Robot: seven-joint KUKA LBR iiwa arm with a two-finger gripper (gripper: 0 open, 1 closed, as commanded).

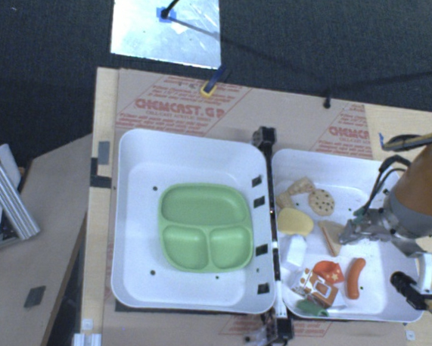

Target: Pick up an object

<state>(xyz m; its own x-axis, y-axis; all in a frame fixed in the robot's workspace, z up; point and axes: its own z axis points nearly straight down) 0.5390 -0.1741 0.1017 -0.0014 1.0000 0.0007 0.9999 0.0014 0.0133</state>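
Near edge of right bin: sausage, long axis upright in view, just below-left of claw. Tan wedge touching claw's left side. Farther back: cookie. Claw opening: cannot tell; nothing seen gripped.

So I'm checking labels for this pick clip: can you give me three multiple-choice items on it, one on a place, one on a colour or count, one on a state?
1. Where is the divided plate?
A. left bin
B. right bin
C. on the bench outside the bins

2. What colour is that plate?
A. blue
B. green
C. red

3. How does the sausage lie?
A. between the gripper's fingers
B. on the plate
C. loose on the right bin's floor

Answers:
1. A, it sits in the left bin.
2. B, it is pale green.
3. C, it lies in the right bin, below the gripper and apart from it.
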